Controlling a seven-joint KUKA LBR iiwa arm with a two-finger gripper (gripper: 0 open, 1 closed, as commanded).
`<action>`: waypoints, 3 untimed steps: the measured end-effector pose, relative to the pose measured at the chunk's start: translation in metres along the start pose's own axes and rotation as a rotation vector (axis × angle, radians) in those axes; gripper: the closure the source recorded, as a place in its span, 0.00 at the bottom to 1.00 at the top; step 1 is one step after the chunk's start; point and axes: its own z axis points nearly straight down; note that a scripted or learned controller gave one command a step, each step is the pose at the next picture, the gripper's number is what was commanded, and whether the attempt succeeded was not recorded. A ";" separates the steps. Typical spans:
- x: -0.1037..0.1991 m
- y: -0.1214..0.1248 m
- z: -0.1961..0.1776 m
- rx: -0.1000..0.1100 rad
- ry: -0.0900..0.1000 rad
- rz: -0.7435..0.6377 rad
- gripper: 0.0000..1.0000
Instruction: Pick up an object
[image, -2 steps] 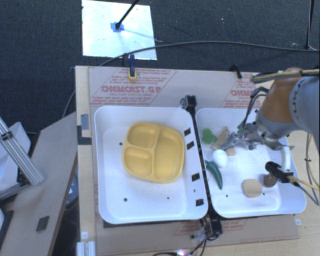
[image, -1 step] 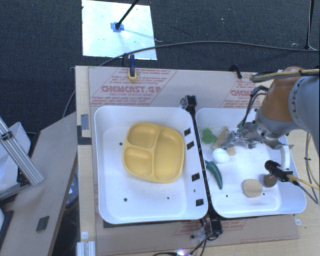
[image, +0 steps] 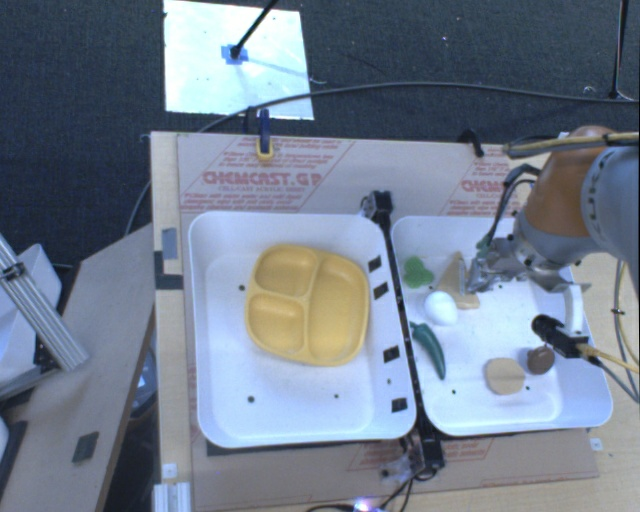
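We look down on a bench (image: 300, 165) lined with printed cardboard, dark carpet behind it, bearing two white bins side by side. The gripper (image: 478, 277) hangs low in the right bin (image: 570, 400), right over a tan wedge (image: 458, 280); whether it is spread or pressed together we cannot tell, and nothing shows pinched in it. Just beside the wedge lies a white egg (image: 440, 307), with a green leafy piece (image: 418, 271) a little further up and a green pepper (image: 430, 348) below, near the divider. Toward the bin's near side sit a tan disc (image: 505, 376) and a small brown piece (image: 540, 359), touching or nearly so. The left bin (image: 230, 400) holds a yellow tray (image: 307, 303). We judge the wedge the likely target: probably light, stiff toy food, best pinched across its narrow flat sides. The egg crowds it, looks smooth and round, and may roll away if nudged.
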 end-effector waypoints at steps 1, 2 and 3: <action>0.007 -0.005 -0.054 0.010 -0.003 -0.003 1.00; 0.011 -0.011 -0.103 0.009 -0.003 -0.004 1.00; 0.018 -0.005 -0.165 0.007 -0.004 -0.005 1.00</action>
